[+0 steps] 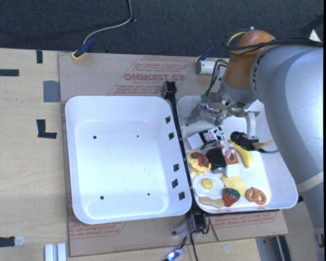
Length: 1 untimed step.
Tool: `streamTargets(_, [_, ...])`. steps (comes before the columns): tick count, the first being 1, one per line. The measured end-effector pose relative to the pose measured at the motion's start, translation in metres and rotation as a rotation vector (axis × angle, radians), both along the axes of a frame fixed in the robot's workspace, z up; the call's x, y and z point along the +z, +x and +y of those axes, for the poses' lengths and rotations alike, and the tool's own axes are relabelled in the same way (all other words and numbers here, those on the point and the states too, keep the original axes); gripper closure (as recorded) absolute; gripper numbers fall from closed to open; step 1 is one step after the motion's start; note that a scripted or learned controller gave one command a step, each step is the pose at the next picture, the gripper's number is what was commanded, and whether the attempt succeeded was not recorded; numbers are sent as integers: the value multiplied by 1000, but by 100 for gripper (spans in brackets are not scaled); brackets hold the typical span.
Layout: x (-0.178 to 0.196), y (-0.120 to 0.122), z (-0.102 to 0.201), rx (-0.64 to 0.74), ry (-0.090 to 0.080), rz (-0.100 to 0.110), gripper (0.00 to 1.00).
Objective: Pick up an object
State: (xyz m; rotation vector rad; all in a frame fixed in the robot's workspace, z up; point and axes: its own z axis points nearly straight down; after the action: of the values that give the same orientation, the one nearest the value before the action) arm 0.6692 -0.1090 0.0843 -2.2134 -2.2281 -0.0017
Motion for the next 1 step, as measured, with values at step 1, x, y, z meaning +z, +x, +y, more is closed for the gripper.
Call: streamTargets(1, [1, -99, 11, -8, -1, 4, 0])
